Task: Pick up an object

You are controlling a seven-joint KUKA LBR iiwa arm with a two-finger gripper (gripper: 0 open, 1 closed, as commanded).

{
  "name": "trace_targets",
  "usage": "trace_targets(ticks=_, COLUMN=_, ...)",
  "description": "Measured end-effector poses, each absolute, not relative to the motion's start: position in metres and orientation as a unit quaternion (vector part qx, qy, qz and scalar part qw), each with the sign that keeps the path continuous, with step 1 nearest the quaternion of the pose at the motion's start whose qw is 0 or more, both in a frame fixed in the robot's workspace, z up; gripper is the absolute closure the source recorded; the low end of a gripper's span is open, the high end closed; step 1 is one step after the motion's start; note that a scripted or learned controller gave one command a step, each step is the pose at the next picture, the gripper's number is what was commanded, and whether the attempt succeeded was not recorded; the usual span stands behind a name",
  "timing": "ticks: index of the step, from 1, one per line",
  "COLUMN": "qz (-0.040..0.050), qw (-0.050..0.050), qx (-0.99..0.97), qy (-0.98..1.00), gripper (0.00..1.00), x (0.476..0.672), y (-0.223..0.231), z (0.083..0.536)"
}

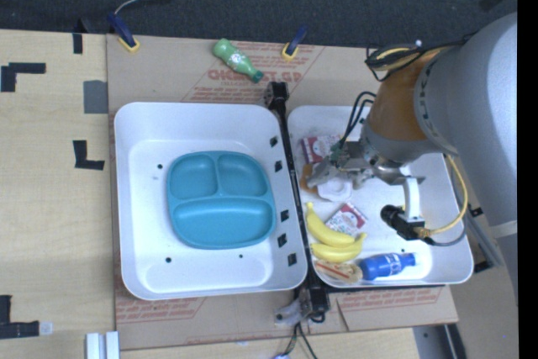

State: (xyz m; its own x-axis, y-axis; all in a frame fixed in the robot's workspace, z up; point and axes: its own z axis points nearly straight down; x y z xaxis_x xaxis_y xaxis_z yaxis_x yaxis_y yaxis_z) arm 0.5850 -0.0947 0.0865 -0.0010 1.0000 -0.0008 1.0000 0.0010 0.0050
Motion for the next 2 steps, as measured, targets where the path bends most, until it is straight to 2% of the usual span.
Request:
trace_targets(ticks=1, qz=0.0004, qw=0.002, qx=0.706, qy=0.708, gripper=0.00, x=0.6691, y=-0.1029, z=0.0854)
trace_targets(ticks=2, qz=-0.0013, qw=0.001, qx=0.706, qy=0.708, gripper=1.00, x=0.6685, y=-0.1030, z=0.0947)
